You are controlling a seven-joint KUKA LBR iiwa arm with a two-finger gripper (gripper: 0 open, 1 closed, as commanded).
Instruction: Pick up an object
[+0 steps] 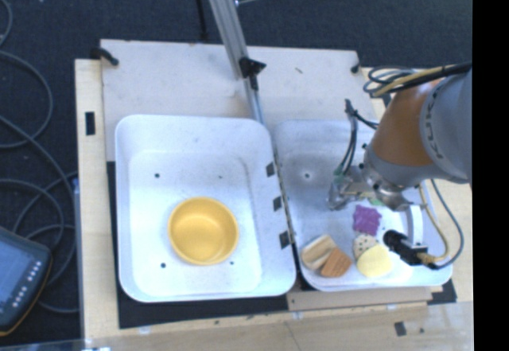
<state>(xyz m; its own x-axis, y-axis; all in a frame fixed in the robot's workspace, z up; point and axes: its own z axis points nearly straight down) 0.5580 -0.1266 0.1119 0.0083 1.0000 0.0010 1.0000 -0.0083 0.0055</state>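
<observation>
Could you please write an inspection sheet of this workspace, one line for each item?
Surface: wooden bench bearing a left bin and a right bin, both white.
Job's things: yellow bowl in the left bin; purple piece, tan block, orange-brown block and pale yellow ball in the right bin.
Clutter: nothing seen.
Grippers: hand low over the right bin, beside the purple piece; grip unclear.
Cables: yellow and black loops on the arm; black cables on the floor.
Surroundings: metal pole; tablet at lower left.
</observation>
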